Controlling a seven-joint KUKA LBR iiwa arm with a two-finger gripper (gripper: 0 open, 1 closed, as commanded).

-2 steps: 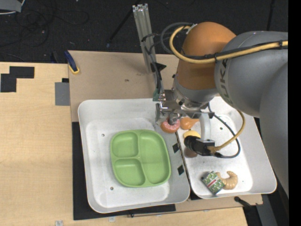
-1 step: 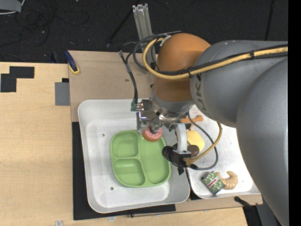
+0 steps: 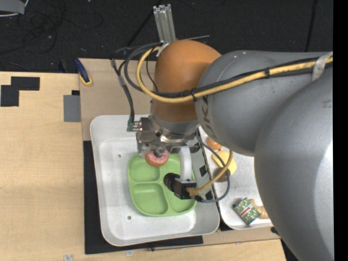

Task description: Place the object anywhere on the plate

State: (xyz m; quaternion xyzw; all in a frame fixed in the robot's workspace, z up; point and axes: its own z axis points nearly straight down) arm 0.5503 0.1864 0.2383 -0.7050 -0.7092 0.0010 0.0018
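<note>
Pink, round doughnut-like object (image 3: pixel 156 157) sits above green plate (image 3: pixel 142 196); tool (image 3: pixel 157 148) state unclear

Bulky grey arm (image 3: pixel 272 118) with a rounded orange band (image 3: pixel 182 72) above the wrist. Black and yellow cables (image 3: pixel 142 78) looped around it; possibly a small green circuit piece by the wrist.

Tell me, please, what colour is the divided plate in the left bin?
Light green; the plate shows in the camera view, below the gripper.
</note>
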